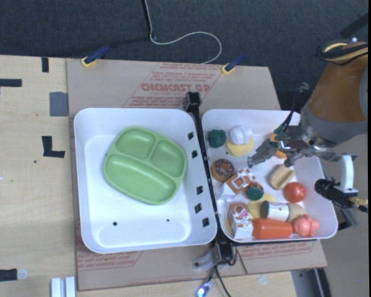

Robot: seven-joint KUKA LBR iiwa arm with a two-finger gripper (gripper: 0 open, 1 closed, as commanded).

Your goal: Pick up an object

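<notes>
Fingers (pixel 257 158) are seen spread apart above the right bin (pixel 329 198), with nothing held between them. The gripper (pixel 264 148) is poised over the upper middle of that bin, near a white and yellow toy (pixel 240 140) and above a tan bread roll (pixel 280 177).

The step in hand is judged to be the approach: a target is being lined up and no grasp has been made. Every candidate lies in the right bin, crowded together: a green toy (pixel 217 137), a brown doughnut (pixel 222 169), a red tomato (pixel 294 192), a can (pixel 275 211) and an orange carrot (pixel 272 229) along the near wall.

For the next move, a descent over a single item would be called for, with one finger set on either side of it. The bread roll and the white and yellow toy are thought the easiest, being nearest the gripper. Neighbours could be nudged, since little free space is left among them.

The left bin (pixel 89 184) holds a green divided plate (pixel 146 164). Both bins are set on a cardboard sheet (pixel 167 85) over a pale wooden bench (pixel 25 166), with dark carpet (pixel 62 11) beyond and a thin cable (pixel 173 41) trailing across it.
</notes>
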